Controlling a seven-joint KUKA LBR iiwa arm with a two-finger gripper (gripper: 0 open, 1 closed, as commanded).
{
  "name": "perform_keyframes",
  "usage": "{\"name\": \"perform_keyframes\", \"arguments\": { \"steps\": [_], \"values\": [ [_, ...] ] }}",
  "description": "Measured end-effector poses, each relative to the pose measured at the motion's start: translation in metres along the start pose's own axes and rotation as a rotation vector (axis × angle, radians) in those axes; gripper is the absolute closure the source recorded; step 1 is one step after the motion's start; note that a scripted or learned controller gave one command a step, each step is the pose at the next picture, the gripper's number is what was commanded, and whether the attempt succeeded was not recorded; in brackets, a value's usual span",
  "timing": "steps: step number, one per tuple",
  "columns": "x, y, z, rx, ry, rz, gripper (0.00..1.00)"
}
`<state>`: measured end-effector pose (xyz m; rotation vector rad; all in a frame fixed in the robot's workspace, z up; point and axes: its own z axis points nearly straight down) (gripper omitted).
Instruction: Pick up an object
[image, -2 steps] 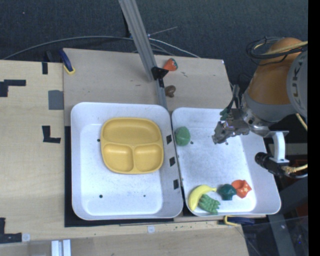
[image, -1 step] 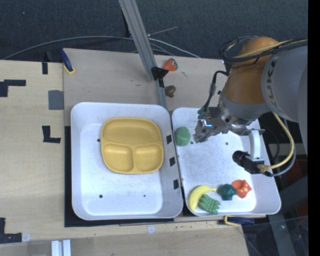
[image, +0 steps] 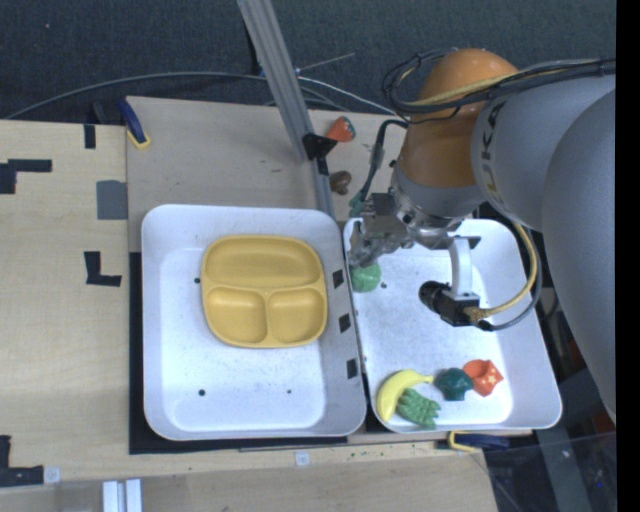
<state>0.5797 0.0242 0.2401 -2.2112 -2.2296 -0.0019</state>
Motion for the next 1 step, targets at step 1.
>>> {"name": "perform_keyframes", "arguments": {
  "steps": [1],
  "values": [
    [0.0461,0.0318,0.0117,0.001,-0.001,0.002,1.00]
  ]
}}
